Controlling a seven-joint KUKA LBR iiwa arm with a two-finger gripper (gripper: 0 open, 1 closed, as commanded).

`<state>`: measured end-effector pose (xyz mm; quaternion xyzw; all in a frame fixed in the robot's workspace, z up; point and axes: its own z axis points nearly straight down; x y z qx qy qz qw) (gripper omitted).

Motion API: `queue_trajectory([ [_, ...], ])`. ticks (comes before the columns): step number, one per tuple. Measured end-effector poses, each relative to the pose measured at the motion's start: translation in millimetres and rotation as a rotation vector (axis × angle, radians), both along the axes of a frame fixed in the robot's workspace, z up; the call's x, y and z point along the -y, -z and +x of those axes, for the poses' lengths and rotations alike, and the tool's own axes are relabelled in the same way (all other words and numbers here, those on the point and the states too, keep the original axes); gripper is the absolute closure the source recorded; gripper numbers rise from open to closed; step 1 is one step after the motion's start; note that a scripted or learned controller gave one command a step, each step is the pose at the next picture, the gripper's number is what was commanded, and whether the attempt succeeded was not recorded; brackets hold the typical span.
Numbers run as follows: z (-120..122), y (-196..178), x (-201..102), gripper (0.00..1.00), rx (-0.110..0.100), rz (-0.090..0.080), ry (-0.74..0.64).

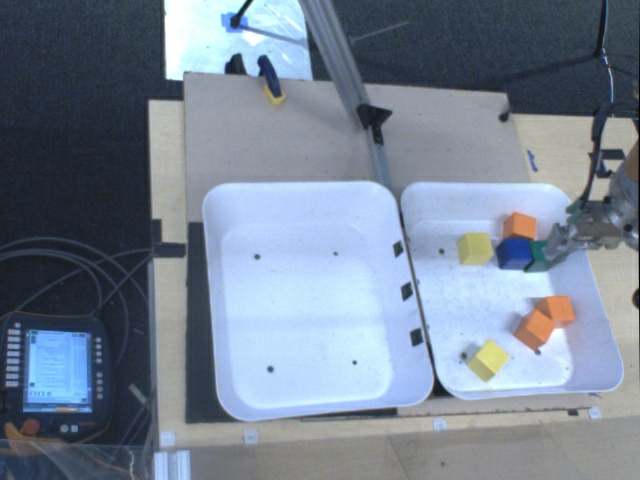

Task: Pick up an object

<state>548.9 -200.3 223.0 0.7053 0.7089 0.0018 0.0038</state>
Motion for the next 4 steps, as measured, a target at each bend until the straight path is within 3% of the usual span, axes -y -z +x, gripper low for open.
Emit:
queue_trajectory([
  [2,-5,8,-103,1.00,-0.007,0.005,-0.005],
  [3,-7,-8,-155,1.00,-0.004,0.005,-0.006],
  [4,-26,-17,-201,1.00,-0.007,0.006,-0.006],
])
